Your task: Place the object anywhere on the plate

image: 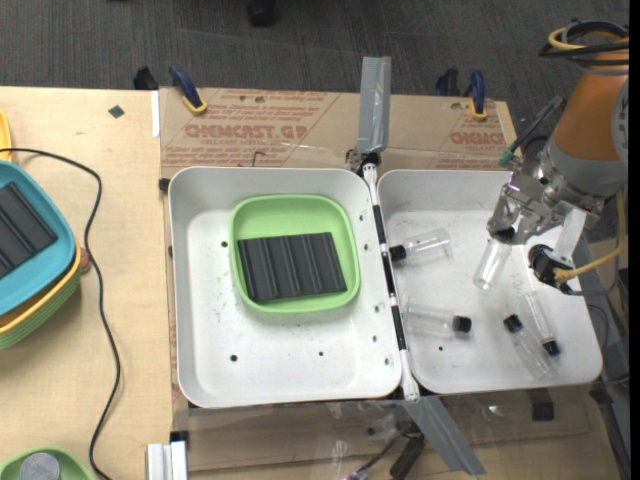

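The green plate (292, 215) lies in the left bin (200, 298) with a dark ribbed mat (292, 266) on it. My gripper (505, 226) hangs over the right bin (440, 208), in its upper right part. It is shut on the top end of a clear vial (489, 265), which slants down and to the left from the fingertips. The vial's cap is hidden by the fingers. The plate is well to the left of the gripper, across the wall between the bins.
Loose clear vials with black caps lie in the right bin: one near the divider (425, 244), one at the front (437, 320), others at the right (538, 330). A teal and yellow stack of trays (30, 258) sits at the bench's left edge, with a black cable (100, 268) beside it.
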